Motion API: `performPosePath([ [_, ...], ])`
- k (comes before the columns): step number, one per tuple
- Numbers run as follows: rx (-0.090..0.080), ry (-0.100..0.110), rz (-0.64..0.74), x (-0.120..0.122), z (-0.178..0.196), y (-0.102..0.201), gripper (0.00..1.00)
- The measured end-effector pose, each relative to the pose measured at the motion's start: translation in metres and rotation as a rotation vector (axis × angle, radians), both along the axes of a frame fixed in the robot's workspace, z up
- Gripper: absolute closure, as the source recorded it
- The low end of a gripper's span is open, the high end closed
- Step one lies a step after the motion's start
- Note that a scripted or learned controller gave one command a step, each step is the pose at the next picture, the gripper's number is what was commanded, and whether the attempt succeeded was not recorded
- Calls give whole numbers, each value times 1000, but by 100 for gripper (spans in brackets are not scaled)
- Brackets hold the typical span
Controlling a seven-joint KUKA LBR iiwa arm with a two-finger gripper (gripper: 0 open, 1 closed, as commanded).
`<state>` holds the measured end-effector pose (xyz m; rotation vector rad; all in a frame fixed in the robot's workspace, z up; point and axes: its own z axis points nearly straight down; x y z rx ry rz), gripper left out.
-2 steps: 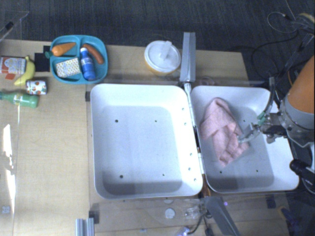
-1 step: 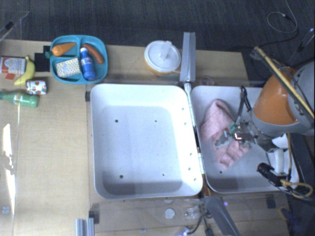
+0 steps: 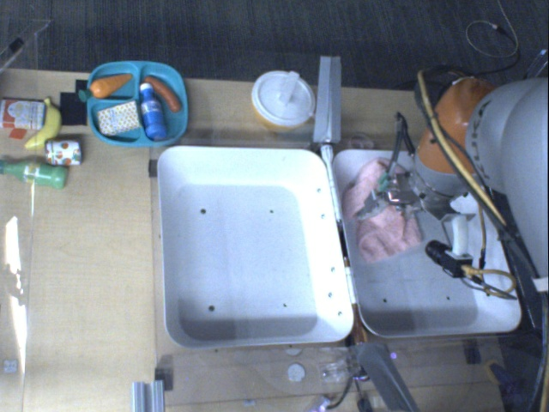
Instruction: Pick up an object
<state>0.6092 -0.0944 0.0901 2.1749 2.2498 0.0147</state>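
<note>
Soft crumpled pink cloth (image 3: 377,213) at ten o'clock in smooth white right bin (image 3: 429,312), gripper (image 3: 383,200) pressed into its folds, grip on cloth unclear, no legible writing, square-cornered left bin (image 3: 249,247).

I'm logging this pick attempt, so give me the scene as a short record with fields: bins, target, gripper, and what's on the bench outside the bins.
left bin: white, shallow
right bin: white, holds a pink cloth
gripper: over the cloth at the right bin's far end; grasp cannot be judged
arm: grey with orange band, reaching in from the right
bench, far left: blue tray with toy food, banana, can, green bottle
bench, behind the bins: lidded cup
</note>
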Motion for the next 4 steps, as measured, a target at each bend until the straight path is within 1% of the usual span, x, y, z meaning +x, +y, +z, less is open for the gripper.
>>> performPosePath([
  [1,-2,5,94,9,-1,-51,0],
  [2,-2,1,142,-30,1,-23,0],
  [3,2,4,-53,30,-1,5,0],
  [4,-3,6,31,16,-1,-63,0],
])
